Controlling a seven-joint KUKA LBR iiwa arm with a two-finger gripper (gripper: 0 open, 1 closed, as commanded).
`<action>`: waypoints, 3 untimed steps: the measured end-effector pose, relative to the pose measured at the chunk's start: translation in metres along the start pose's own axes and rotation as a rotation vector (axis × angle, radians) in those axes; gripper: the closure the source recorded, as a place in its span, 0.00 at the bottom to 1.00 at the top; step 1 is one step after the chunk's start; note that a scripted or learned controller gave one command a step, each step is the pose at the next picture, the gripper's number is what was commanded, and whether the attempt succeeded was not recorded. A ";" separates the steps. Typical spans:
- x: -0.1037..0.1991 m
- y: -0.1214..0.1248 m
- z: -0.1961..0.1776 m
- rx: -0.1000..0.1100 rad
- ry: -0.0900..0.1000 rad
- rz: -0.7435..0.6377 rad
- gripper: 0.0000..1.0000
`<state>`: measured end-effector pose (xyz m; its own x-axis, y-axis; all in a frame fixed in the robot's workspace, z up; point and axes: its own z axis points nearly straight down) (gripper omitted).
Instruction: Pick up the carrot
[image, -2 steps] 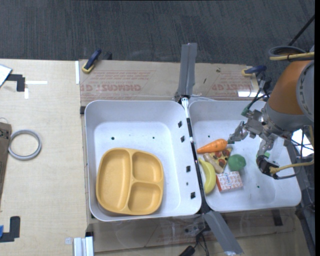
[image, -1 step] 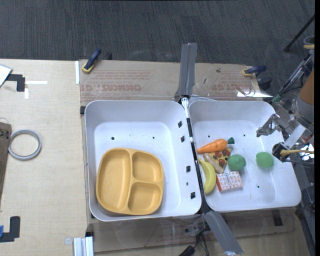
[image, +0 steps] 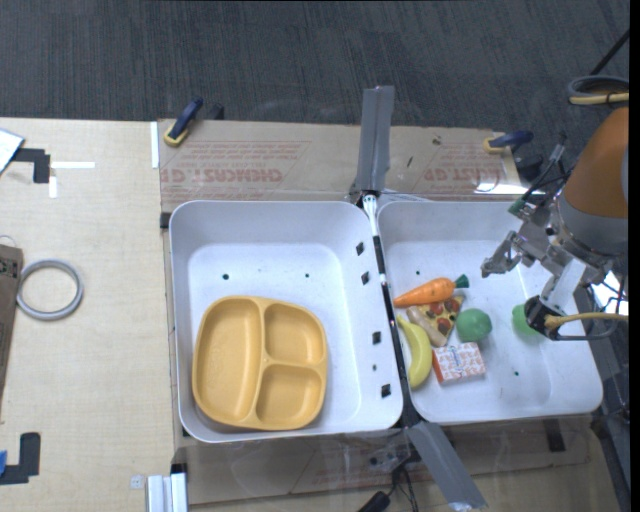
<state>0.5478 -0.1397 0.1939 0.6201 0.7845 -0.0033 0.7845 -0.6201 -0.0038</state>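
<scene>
The orange carrot (image: 427, 291) with its green top lies near the left wall of the right bin (image: 500, 395), pointing left. My gripper (image: 522, 286) hangs over the right side of that bin, well to the right of the carrot and apart from it. Nothing of the carrot is in the gripper. The grey arm with its orange band (image: 606, 170) comes in from the right edge.
Just below the carrot lie a toy pizza slice (image: 437, 319), a banana (image: 418, 351), a green ball (image: 474, 323) and a red-and-white box (image: 459, 363). A second green item (image: 522, 318) sits partly under the gripper. A yellow divided plate (image: 262, 362) lies in the left bin (image: 200, 240).
</scene>
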 end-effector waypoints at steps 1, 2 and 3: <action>-0.075 -0.015 -0.051 -0.001 0.000 0.278 0.00; -0.015 0.003 -0.016 0.000 0.000 0.067 0.00; -0.087 -0.022 0.014 0.002 0.001 0.511 0.00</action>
<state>0.4765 -0.1944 0.1800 0.9246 0.3810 -0.0047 0.3809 -0.9246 -0.0042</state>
